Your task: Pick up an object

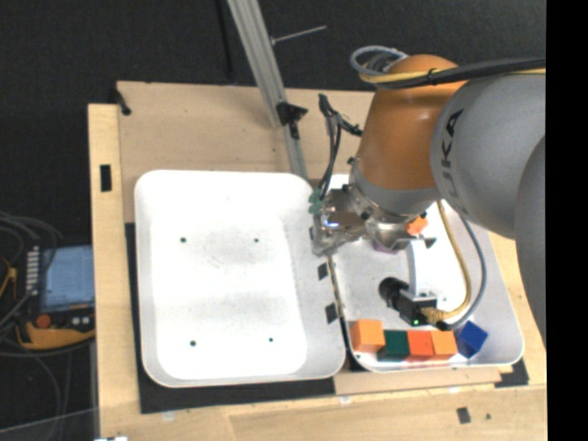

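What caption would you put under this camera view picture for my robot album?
Grey-and-orange robot arm reaching over the right white bin, above a row of orange, green and blue blocks.

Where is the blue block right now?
The blue block sits in the right bin, near its front right corner, at the right end of the block row beside an orange block.

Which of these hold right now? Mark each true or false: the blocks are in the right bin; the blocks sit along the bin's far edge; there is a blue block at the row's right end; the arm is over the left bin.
1. The blocks are in the right bin. True.
2. The blocks sit along the bin's far edge. False: they line its near edge.
3. A blue block ends the row on the right. True.
4. The arm is over the left bin. False: it hangs over the right bin.
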You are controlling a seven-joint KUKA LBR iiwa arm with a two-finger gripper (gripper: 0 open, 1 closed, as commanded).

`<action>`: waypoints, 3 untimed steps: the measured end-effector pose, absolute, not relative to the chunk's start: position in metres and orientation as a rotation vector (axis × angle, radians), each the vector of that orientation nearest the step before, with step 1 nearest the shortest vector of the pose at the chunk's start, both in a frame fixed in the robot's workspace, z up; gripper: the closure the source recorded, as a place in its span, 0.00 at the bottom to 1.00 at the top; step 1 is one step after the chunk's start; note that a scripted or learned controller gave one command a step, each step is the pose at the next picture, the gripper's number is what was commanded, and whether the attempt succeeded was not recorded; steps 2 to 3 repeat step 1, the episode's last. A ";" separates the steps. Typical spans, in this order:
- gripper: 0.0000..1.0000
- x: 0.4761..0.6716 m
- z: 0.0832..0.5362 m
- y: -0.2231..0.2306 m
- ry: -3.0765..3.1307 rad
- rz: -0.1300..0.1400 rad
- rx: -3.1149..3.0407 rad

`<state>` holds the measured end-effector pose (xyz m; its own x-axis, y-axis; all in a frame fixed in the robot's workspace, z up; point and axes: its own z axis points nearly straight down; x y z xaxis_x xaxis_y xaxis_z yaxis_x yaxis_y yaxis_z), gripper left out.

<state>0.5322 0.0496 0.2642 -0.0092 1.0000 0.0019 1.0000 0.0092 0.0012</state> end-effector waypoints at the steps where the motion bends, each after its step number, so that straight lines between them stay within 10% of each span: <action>1: 1.00 0.547 0.249 0.090 -2.229 -0.001 -2.218; 3: 1.00 0.547 0.249 0.090 -2.229 -0.001 -2.218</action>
